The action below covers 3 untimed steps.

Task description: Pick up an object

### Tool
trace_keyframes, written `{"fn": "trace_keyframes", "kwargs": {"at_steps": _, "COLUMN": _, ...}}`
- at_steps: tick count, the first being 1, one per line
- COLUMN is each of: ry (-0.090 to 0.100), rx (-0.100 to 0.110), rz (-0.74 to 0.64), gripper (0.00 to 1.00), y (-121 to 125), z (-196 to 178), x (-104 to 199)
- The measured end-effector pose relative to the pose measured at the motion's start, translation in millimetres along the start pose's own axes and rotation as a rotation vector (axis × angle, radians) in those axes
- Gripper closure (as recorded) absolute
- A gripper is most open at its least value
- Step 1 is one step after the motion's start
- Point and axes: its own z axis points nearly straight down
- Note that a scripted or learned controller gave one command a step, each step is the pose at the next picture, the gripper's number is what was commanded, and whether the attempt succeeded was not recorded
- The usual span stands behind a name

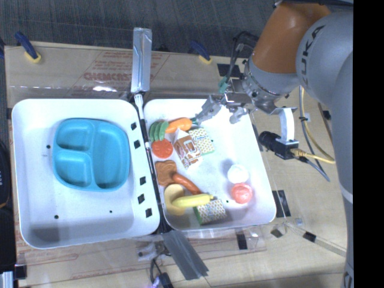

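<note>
Jaws [221, 109] spread, hovering just beside the carrot [179, 125], seemingly not touching.

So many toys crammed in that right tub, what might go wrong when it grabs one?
The carrot lies against the cucumber slice and tomato slice, so the gripper might nudge neighbours or catch two. The banana sits on other pieces, so it may slide away.

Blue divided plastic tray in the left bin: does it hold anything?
Empty: the blue divided plastic tray shows bare blue compartments; the toy food lies in the right white bin.
</note>
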Motion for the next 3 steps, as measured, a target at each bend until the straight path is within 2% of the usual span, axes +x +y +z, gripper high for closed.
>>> {"fn": "trace_keyframes", "kwargs": {"at_steps": 1, "ry": 0.0, "rx": 0.002, "rz": -0.101, "gripper": 0.0, "y": 7, "z": 72, "x": 18}}
{"fn": "trace_keyframes", "kwargs": {"at_steps": 2, "ry": -0.002, "rx": -0.006, "rz": -0.157, "gripper": 0.0, "y": -40, "z": -40, "x": 31}}
{"fn": "trace_keyframes", "kwargs": {"at_steps": 3, "ry": -0.001, "rx": 0.002, "rz": -0.173, "gripper": 0.0, "y": 2, "z": 51, "x": 40}}
